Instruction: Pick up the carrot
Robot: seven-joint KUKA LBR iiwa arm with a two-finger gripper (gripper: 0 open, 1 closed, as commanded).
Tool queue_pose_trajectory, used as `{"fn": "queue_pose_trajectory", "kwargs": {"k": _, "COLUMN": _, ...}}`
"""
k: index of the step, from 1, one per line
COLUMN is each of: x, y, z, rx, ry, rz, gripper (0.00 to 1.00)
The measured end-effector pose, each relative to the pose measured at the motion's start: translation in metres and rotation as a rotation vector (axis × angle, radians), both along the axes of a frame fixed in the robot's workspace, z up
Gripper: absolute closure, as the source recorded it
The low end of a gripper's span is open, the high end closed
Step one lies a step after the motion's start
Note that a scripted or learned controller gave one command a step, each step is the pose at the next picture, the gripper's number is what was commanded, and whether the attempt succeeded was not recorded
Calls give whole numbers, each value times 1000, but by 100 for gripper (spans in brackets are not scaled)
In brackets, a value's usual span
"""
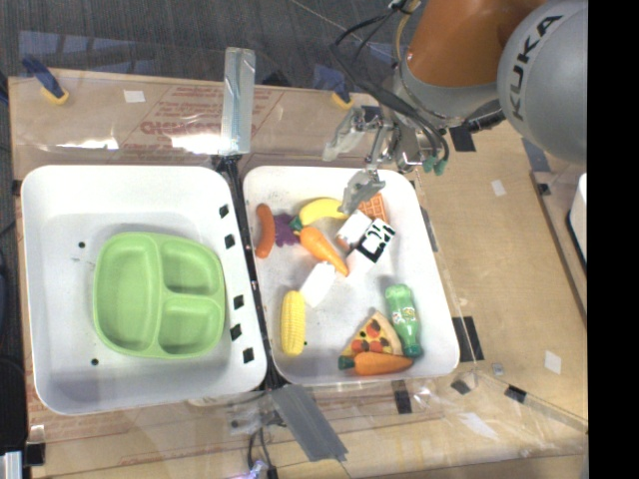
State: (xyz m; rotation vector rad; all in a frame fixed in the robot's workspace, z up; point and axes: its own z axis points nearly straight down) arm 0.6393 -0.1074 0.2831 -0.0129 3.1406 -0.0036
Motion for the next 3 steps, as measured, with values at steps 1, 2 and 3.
{"fn": "queue_pose_trajectory", "kwargs": {"k": 1, "x": -48, "y": 4, "z": -130, "rx": 3, "ry": 12, "rz": -12, "gripper": 0}}
{"fn": "queue_pose_trajectory", "kwargs": {"k": 2, "x": -20, "y": 0, "z": -191, "rx": 2, "ry": -1, "rz": -34, "gripper": 0}}
{"fn": "queue_pose_trajectory", "kwargs": {"k": 3, "x": -18, "y": 3, "z": -179, "rx": 2, "ry": -4, "rz": -27, "gripper": 100}}
